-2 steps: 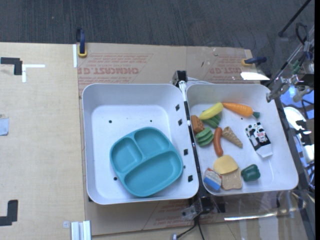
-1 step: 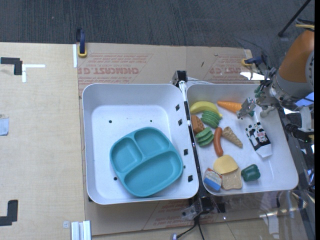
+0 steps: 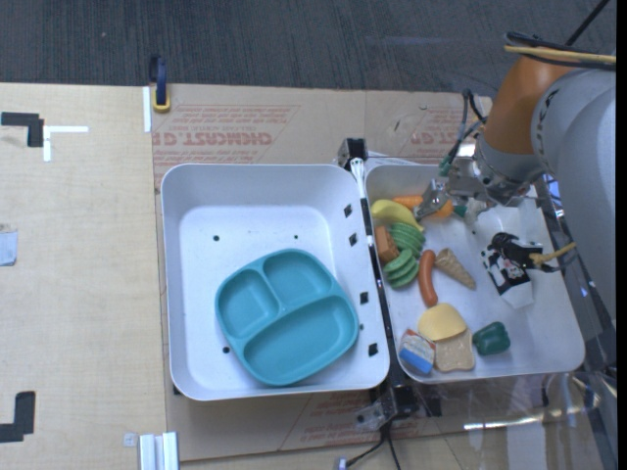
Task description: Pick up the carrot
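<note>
One carrot pinched in the pincer, above right bin

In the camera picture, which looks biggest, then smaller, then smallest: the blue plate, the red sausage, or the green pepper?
1. Blue plate, by far the biggest.
2. Red sausage, long and thin.
3. Green pepper, smallest, though it looks close to the sausage, so that order is less sure.
</note>
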### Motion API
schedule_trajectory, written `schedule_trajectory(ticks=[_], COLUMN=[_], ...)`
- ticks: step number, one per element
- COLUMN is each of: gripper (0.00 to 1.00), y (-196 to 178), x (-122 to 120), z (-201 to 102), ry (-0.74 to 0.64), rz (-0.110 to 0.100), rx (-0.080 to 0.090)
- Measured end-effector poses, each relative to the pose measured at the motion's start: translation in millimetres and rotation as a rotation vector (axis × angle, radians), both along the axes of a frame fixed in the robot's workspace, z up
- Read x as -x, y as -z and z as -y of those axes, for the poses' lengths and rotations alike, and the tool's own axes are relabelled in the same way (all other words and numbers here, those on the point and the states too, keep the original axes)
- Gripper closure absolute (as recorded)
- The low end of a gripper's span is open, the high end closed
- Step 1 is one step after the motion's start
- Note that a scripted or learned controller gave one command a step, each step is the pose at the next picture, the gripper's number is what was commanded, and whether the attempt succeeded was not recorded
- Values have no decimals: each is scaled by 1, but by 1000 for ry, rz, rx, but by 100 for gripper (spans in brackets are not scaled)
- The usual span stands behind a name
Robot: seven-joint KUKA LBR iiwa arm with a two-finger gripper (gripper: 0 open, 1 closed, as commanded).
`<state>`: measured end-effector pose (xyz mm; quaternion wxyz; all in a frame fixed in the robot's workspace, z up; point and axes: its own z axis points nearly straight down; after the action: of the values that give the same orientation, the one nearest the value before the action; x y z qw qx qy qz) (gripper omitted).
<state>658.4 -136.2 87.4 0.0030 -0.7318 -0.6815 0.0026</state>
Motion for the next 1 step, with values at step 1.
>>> schedule_trajectory(ticks=[1], gripper=[100], y=[-4], x=[3], z=[3], ry=[-7], rz=[-20], rx=[5])
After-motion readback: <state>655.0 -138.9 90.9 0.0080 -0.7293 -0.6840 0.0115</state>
